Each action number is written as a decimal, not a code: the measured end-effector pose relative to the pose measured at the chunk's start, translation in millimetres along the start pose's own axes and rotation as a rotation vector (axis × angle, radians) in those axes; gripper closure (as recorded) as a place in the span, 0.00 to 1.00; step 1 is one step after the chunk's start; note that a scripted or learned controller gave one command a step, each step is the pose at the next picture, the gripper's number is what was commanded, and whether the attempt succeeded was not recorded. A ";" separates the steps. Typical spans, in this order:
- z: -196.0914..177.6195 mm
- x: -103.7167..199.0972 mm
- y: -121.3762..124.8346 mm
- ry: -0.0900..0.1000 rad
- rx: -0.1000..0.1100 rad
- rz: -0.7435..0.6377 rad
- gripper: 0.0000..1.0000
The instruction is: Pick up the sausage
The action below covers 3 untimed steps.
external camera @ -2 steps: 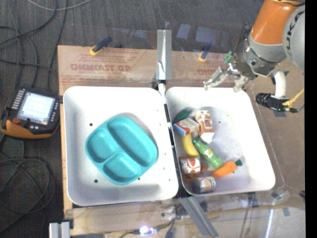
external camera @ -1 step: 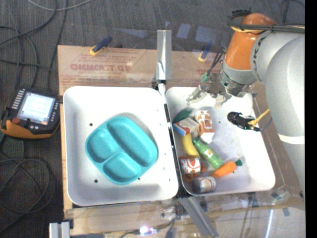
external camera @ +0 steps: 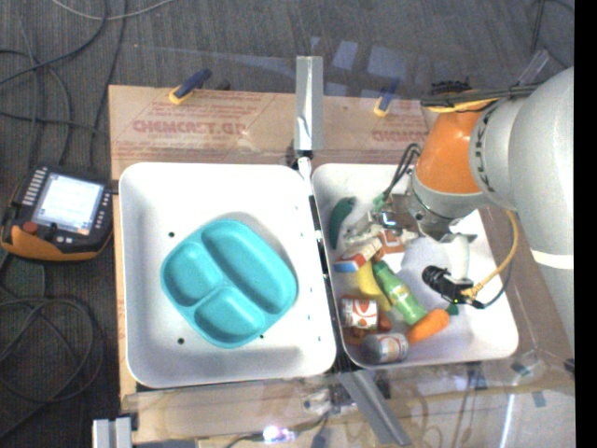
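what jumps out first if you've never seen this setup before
The teal divided tray stands out, lying alone in the left bin. Next is the grey arm with its orange band, reaching from the right over the right bin, its tool low above a crowded heap of toy food, including a green bottle and a carrot.

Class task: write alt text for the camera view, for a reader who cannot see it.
A grey arm with an orange band reaches from the right, its gripper low over the right bin, which holds a green bottle, a carrot and cans. The left bin holds a teal divided tray.
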<state>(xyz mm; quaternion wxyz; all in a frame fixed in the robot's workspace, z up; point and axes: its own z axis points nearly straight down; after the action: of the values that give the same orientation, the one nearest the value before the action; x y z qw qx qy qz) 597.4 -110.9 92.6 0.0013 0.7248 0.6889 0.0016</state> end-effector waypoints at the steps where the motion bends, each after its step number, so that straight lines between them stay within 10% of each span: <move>1: -93.1 -9.5 -37.7 0.001 0.006 -0.056 0.00; 2: -1.7 -5.9 -39.1 0.001 0.005 0.088 0.00; 3: 2.7 -0.2 23.1 -0.004 -0.006 0.067 0.00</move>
<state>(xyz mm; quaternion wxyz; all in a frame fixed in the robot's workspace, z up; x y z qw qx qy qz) 620.5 -112.3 90.0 0.0050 0.7476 0.6641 0.0023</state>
